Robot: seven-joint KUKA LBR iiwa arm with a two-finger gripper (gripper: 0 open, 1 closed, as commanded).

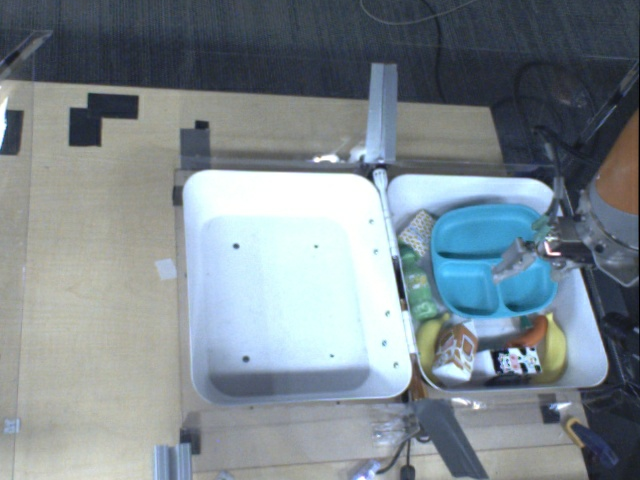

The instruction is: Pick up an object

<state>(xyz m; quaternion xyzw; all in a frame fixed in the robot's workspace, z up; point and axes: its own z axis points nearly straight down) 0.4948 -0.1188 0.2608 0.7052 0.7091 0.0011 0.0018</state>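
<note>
End effector (522, 256) over glossy blue divided tray (478, 268), rt bin (590, 363).

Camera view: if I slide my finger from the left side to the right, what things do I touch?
Black L-shaped mark on the wooden bench → left shallow white bin → green packet by the divider → blue divided plastic tray → the robot's claw.

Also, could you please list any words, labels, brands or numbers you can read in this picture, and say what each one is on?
None can be read.
Small carton: printed pattern, too small to read.
Black-and-white packet: markings blurred.
Patterned packet: print blurred.
Blue divided tray: no text visible.
</note>
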